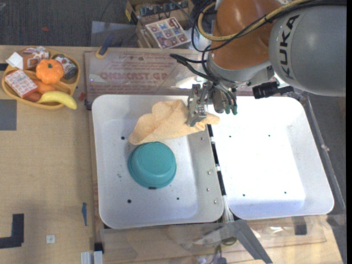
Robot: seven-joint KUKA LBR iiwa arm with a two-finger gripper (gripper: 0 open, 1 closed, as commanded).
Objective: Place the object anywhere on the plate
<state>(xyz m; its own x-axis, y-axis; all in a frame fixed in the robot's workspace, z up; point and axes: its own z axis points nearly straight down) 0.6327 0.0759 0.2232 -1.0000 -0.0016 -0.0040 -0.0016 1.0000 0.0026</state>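
Note:
A teal round plate (152,164) lies in the left white bin (110,202), near its middle. A crumpled yellow cloth (159,122) stretches from the plate's far rim up and right toward the divide between the bins. My gripper (198,113) hangs from the grey arm over the cloth's right end, at the left bin's far right corner. Its fingers (193,108) look shut on that end of the cloth, which bunches up around them. The cloth's lower left edge rests against the plate's back rim.
The right white bin (275,164) lies next to the left one. A yellow bowl of toy fruit (41,78) stands on the bench at far left. Cables and boxes crowd the area behind the bins.

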